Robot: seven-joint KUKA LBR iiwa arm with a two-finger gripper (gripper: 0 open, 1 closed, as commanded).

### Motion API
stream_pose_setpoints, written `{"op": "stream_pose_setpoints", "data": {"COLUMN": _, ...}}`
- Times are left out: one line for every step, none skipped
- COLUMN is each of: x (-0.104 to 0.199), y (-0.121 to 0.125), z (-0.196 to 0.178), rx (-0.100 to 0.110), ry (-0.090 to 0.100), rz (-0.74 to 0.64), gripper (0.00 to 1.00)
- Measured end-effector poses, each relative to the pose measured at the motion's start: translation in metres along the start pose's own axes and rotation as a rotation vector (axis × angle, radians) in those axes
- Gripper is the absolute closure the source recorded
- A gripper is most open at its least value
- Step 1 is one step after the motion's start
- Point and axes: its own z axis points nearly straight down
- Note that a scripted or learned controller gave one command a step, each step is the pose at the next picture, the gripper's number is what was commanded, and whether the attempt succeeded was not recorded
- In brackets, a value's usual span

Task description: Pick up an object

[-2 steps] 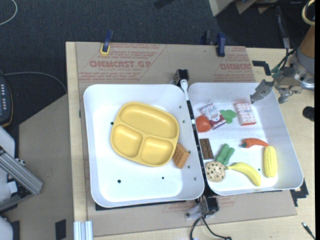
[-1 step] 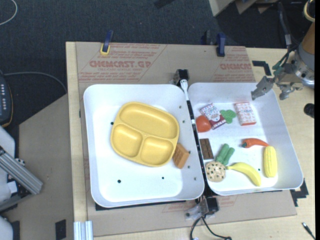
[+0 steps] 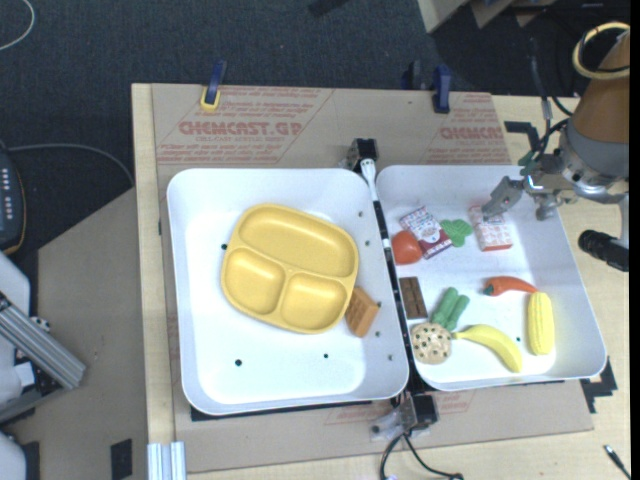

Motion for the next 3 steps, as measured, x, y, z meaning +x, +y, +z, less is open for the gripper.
{"op": "stream_pose_setpoints", "data": {"x": 0.008, "y": -0.002, "z": 0.062, "rx": 0.000, "ry": 0.001, "rz": -0.001, "gripper": 0.00}}
{"op": "stream_pose_setpoints", "data": {"x": 0.009, "y": -0.001, "z": 0.066, "rx": -0.007, "ry": -0.001, "rz": 0.000, "gripper": 0.00}}
{"op": "stream_pose_setpoints", "data": {"x": 0.009, "y": 0.000, "z": 0.055, "rx": -0.010, "ry": -0.002, "rz": -0.001, "gripper": 1.00}}
